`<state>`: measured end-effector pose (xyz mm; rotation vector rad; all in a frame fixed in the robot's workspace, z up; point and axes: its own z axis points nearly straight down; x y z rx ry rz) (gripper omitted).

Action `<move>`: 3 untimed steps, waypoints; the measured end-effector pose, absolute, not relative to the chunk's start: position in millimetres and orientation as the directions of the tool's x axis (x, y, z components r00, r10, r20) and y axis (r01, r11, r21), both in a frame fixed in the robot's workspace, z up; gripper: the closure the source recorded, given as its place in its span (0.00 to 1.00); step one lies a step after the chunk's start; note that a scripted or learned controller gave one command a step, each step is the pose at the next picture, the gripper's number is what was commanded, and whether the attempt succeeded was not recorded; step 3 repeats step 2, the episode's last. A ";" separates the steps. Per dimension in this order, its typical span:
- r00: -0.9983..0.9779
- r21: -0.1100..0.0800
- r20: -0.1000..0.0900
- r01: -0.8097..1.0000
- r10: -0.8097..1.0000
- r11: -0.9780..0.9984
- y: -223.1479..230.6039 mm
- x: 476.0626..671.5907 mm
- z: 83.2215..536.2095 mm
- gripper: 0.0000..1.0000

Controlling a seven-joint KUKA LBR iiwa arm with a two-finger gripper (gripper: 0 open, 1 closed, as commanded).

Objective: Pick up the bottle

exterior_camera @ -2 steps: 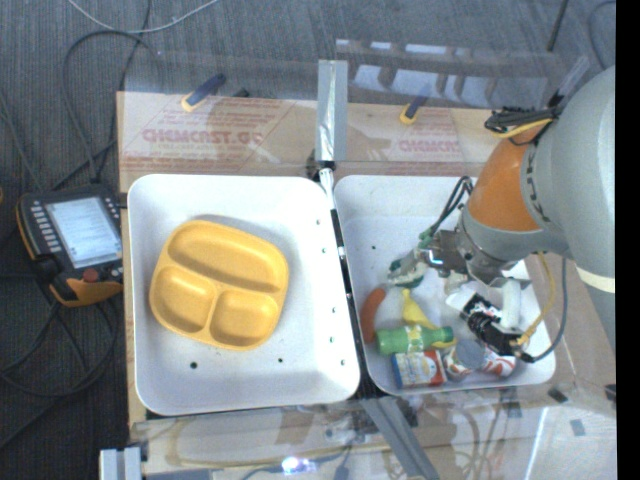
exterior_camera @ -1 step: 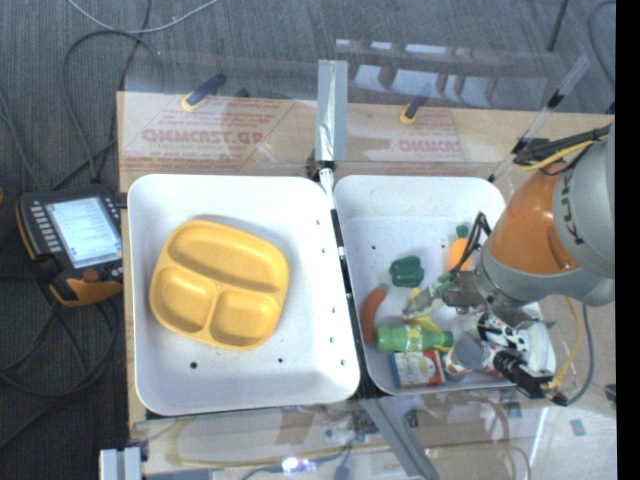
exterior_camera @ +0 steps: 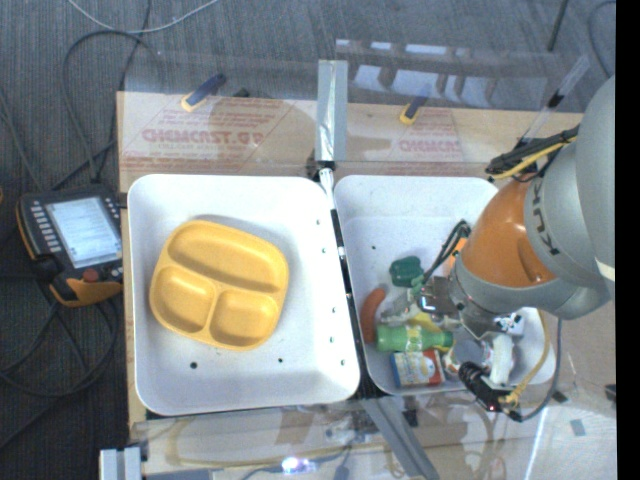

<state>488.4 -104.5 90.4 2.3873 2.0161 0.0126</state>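
- Camera view: the arm (exterior_camera: 540, 238) fills the right of the frame, reaching down over the right bin (exterior_camera: 400, 203).
- The gripper (exterior_camera: 452, 308) sits low among the clutter there; whether it is spread or pressed together cannot be told.
- The bottle (exterior_camera: 412, 339), green, lies on its side in the lower part of the right bin, just beside the gripper.
- A red item (exterior_camera: 372, 306) lies at the bottle's left, a green cap-like item (exterior_camera: 406, 269) above.
- The left bin (exterior_camera: 160, 368) holds a yellow tray (exterior_camera: 218, 283).
- A tablet (exterior_camera: 72, 230) sits at the left edge.
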 end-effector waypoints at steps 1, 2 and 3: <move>0.437 0.008 -0.001 0.899 0.899 -0.437 -115.3 567.5 89.1 0.00; 0.365 -0.001 -0.005 0.931 0.931 -0.365 -189.5 588.9 192.4 0.00; 0.365 -0.001 -0.005 0.931 0.931 -0.365 -189.5 588.9 192.4 0.00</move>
